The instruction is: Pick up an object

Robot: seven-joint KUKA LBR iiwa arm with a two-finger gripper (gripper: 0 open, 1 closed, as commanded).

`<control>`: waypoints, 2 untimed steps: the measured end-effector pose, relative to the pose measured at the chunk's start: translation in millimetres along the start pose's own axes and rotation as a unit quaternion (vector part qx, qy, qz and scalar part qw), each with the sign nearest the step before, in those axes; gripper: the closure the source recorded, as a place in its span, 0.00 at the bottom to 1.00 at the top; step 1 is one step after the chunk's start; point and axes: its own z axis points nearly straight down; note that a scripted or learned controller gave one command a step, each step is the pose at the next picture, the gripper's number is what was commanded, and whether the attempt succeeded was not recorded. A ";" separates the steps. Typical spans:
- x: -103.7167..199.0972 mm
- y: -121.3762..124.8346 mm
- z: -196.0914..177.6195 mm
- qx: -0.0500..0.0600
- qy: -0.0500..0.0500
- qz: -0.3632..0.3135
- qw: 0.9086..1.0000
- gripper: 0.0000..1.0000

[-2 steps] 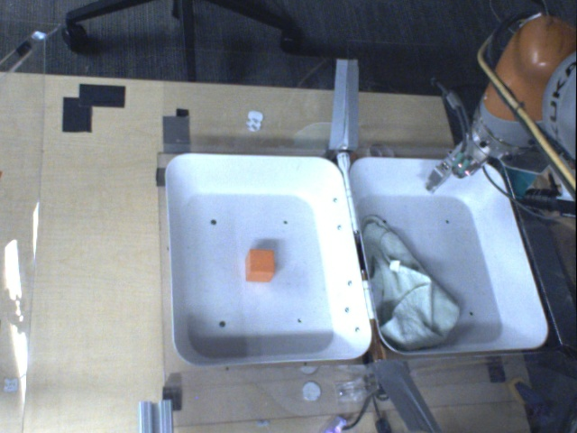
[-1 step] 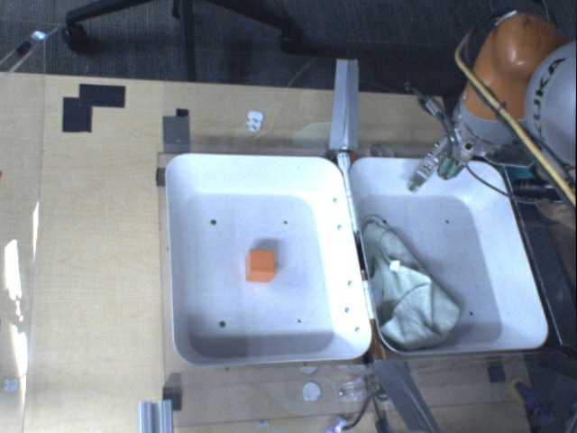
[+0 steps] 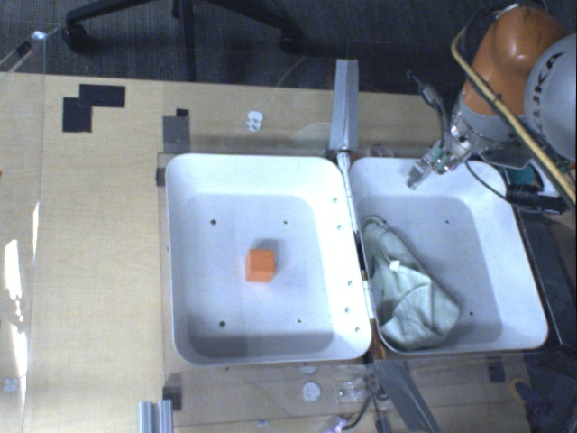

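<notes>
An orange cube (image 3: 261, 265) lies near the middle of the left white bin (image 3: 194, 206). A crumpled pale green-grey cloth (image 3: 406, 291) fills the near left part of the right white bin (image 3: 491, 242), against the divider. My gripper (image 3: 431, 166) hangs over the far edge of the right bin, well apart from the cloth and far from the cube. Nothing shows between its fingers. The grey arm with its orange band (image 3: 509, 48) reaches in from the upper right.
A metal divider rail (image 3: 343, 106) runs between the bins at the back. Black tape marks (image 3: 90, 105) sit on the wooden bench at far left. Cables (image 3: 532, 197) trail along the right bin's right side.
</notes>
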 end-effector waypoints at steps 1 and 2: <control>-2.1 -0.3 18.7 0.000 0.000 -0.016 1.000 1.00; -1.7 -15.5 14.7 0.000 0.000 -0.035 0.999 1.00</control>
